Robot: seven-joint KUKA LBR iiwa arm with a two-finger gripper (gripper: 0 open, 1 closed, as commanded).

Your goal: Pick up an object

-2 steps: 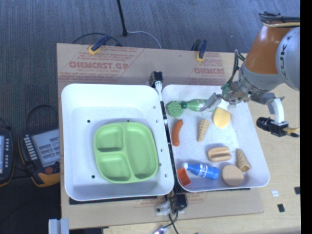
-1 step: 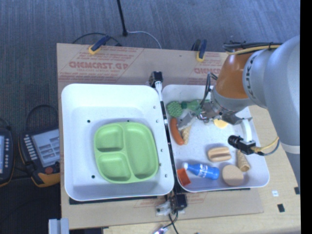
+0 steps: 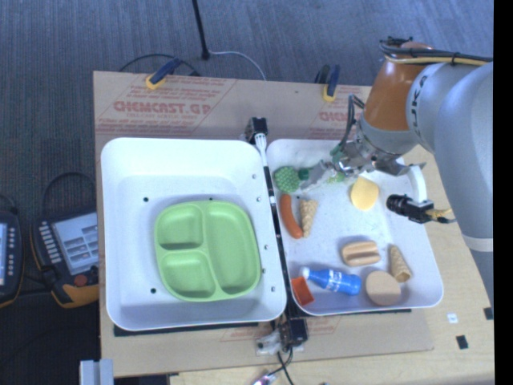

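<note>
Your arm reaches in from the right, its orange-banded wrist bent down over the back of the right bin [image 3: 433, 291], so the tool [image 3: 321, 172] points low and leftward toward the green leafy toy [image 3: 287, 178] near the divider. You cannot tell from this slant whether the tool is wide or narrow; it looks to be just beside the green toy, and nothing shows clearly between its tips, so don't count anything as held.

The pickable things all sit in the right bin: a yellow round piece [image 3: 365, 194] just below the wrist, an orange carrot [image 3: 290, 216] beside a tan cone [image 3: 308, 212], a hot dog [image 3: 361, 253], a second cone [image 3: 399, 263], a blue bottle [image 3: 333, 280] and a tan round piece [image 3: 383, 288] along the front wall. The left bin [image 3: 120, 215] carries a green divided tray [image 3: 208, 249], likely the drop side.

Judging by the aim, the green toy is the target, and the grasp seems not yet made. It lies close to the bin wall, which may crowd the approach.
</note>
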